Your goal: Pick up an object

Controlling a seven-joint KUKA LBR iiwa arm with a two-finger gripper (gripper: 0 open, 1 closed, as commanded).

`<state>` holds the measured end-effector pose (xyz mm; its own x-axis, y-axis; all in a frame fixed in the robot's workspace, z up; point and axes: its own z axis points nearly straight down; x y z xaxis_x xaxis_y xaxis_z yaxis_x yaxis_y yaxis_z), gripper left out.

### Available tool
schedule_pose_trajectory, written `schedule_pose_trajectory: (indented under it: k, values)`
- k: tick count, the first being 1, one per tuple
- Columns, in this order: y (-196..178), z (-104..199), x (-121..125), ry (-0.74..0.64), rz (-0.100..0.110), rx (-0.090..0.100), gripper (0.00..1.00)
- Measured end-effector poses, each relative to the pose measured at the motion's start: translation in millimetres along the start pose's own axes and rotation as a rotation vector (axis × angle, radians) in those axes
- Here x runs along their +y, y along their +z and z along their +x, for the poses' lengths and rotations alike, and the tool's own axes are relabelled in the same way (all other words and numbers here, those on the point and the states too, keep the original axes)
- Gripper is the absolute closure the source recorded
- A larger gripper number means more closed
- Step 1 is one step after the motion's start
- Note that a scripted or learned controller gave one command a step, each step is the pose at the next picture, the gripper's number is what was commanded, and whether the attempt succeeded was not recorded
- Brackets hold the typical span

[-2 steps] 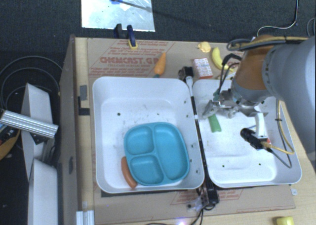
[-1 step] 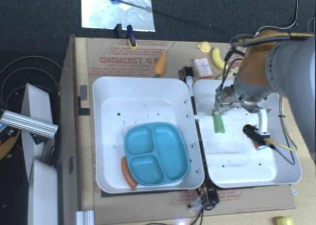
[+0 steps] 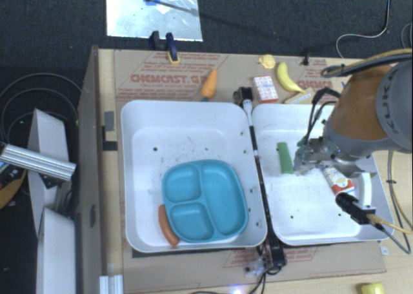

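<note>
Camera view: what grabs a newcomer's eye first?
The blue divided plate in the left bin, with an orange sausage-like piece at its lower left edge. Then the grey and orange arm reaching into the right bin, its gripper low beside a green block. A banana lies on the cardboard behind.

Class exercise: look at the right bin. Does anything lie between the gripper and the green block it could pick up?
Nothing visible does. The green block lies on the bare floor of the right bin, just left of the gripper, with only a narrow strip of white floor between them.

Arm (image 3: 371, 109) reaching left, pincer (image 3: 303, 160) lowered
</note>
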<state>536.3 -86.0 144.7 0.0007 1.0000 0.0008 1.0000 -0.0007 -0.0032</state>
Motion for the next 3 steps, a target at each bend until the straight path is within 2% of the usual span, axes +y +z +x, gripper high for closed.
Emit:
schedule_pose_trajectory:
  k: [1, 2, 3]
  values:
    - [2, 0, 4, -0.002, -0.004, -0.001, 0.0]
    - [63, -20, 54, -0.005, -0.006, -0.002, 0.0]
    - [49, -19, 53, -0.005, -0.008, -0.001, 1.0]
